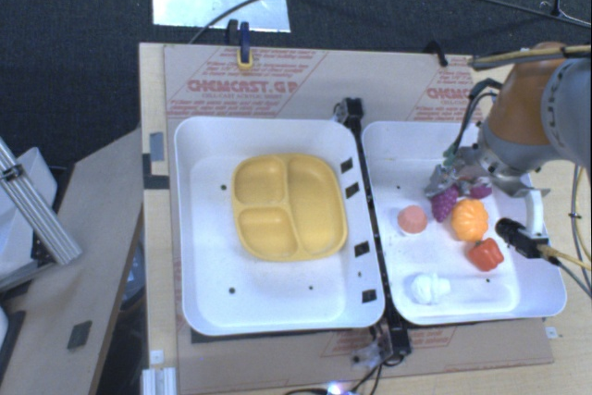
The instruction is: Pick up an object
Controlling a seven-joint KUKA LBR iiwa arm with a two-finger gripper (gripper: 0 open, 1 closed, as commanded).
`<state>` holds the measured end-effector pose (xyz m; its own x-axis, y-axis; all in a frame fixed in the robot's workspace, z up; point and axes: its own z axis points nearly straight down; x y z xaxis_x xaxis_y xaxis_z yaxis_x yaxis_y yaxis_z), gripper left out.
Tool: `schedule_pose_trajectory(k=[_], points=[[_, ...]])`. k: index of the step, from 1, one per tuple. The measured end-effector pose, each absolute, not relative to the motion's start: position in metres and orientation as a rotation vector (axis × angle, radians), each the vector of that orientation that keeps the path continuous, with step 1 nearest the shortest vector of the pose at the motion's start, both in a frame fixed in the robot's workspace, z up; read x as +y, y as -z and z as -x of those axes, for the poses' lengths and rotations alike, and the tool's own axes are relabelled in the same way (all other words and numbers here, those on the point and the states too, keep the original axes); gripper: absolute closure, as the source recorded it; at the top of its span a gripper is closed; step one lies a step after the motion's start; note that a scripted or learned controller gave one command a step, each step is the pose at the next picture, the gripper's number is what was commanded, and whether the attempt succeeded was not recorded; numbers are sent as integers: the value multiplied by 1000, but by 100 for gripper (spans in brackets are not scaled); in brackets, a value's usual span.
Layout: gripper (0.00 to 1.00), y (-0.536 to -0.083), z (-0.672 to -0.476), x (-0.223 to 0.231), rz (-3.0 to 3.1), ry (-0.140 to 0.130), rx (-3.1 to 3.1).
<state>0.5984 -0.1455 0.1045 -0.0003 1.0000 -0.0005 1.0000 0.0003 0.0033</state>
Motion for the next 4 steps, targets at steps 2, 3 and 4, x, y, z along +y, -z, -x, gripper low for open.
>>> schedule_pose_trajectory(k=[2,3,4], points=[[100,-219,-619,-144,-2210,-7,2223],[100,-235,-620,-144,-2213,-3,2226],[100,-234,-609,-88,-2212,-3,2232]])
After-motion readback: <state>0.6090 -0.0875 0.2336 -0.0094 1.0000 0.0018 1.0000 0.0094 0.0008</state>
